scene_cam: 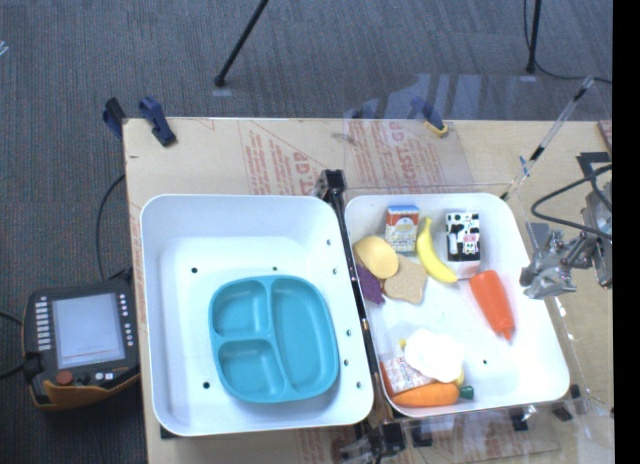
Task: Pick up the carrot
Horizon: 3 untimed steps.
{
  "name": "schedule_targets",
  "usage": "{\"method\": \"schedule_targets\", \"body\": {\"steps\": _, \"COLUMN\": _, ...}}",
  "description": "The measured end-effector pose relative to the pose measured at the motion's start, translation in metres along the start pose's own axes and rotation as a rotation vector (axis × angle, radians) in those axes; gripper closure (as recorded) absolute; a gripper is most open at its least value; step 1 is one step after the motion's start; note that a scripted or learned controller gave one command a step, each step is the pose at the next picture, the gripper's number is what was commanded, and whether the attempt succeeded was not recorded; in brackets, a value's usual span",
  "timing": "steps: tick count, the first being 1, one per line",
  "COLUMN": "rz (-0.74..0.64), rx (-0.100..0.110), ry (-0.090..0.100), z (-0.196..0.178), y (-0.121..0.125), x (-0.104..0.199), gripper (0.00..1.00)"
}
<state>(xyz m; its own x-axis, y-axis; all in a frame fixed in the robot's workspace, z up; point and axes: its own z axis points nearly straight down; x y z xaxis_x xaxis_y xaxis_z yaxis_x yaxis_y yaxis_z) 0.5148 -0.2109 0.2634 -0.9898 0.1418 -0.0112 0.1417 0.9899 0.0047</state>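
The carrot, orange with a small green end, lies along the front wall of the right bin, partly tucked under a white round piece. A second orange tapered piece lies near the bin's right side. My gripper hangs at the right rim of that bin, just right of the tapered piece and well behind the carrot. Nothing shows between its metal parts.
The right bin also holds a small carton, a banana, a black-and-white box, a yellow piece, a toast slice and a purple piece. A blue divided plate sits in the left bin.
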Motion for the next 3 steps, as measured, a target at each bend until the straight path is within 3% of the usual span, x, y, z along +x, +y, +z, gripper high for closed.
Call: {"method": "schedule_targets", "body": {"steps": 3, "rz": 0.005, "rx": -0.003, "ry": -0.01, "z": -0.028, "y": 0.0, "x": -0.004, "gripper": 1.0}}
